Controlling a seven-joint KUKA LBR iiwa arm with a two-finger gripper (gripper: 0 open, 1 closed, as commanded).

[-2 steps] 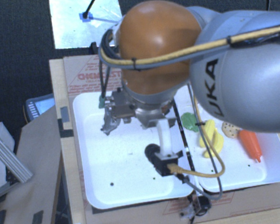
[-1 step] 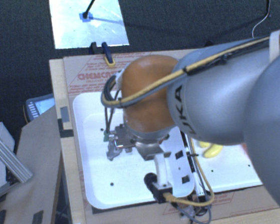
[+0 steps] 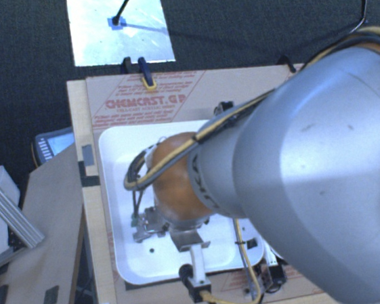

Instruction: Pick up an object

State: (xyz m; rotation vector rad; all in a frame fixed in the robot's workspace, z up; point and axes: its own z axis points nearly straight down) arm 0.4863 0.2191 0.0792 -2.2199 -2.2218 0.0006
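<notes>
Which object I am to pick up, and where it lies, I cannot tell: my own arm (image 3: 301, 169) covers most of the white bin (image 3: 121, 190) beneath me. The one candidate mark is a small dark speck (image 3: 151, 249) on the bin floor, just below my end effector, too small to identify.

My end effector (image 3: 149, 226) points down into that bin, showing as a cluster of grey metal parts at the lower left of my orange band (image 3: 176, 180). I cannot tell whether it is spread or pressed together, or whether it pinches anything.

Yellow and black cables (image 3: 137, 171) loop out to its left and run back along my grey arm, which reaches in from the right. A white bracket (image 3: 197, 259) hangs just below it, over the bin's near rim.

Outward from the end effector, the bin sits on a brown board (image 3: 146, 100) printed with red lettering, lying on the tabletop (image 3: 61, 217). Beyond the board's far edge, a yellow clamp (image 3: 148, 80) grips it, and farther still lies a shiny square sheet (image 3: 118, 26). Far to the left, an aluminium rail (image 3: 6, 210) leans at a slant.
</notes>
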